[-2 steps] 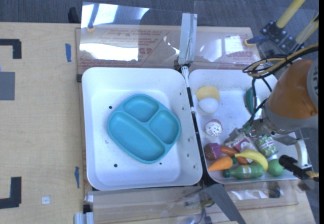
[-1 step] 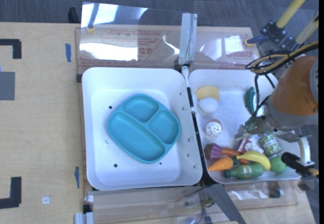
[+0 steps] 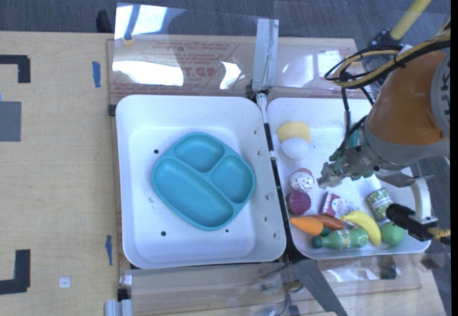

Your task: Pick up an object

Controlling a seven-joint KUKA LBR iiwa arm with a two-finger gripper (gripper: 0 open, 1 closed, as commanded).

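The speckled ball (image 3: 303, 181) in the right bin (image 3: 315, 109) looks light, hard and slippery; take it across its middle. The end effector (image 3: 333, 174) hovers just right of it, its opening impossible to judge

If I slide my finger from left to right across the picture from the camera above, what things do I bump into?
Blue divided plate → purple toy onion → yellow banana → green can, with the pincer hanging above the toys in the right bin.
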